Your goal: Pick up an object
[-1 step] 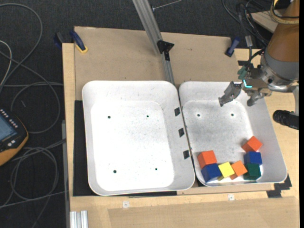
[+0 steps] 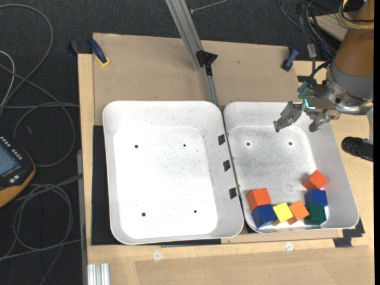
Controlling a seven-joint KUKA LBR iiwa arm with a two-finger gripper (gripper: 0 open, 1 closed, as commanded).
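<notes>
Several small blocks lie along the near edge of the right bin (image 2: 332,159): an orange block (image 2: 258,197) on a blue one (image 2: 263,215), a yellow block (image 2: 282,212), an orange block (image 2: 299,209), a green block (image 2: 315,215), a blue block (image 2: 317,198) and another orange block (image 2: 317,180). My gripper (image 2: 301,119) hangs over the far part of the right bin, well away from the blocks. Its two fingers (image 2: 287,117) stand spread apart with nothing between them.
The left bin (image 2: 161,171) sits beside the right one, with black clips (image 2: 226,165) along the shared rim. A metal pole (image 2: 189,34) slants up from the bench behind the bins. Cables and a handheld device (image 2: 13,168) lie on the floor at left.
</notes>
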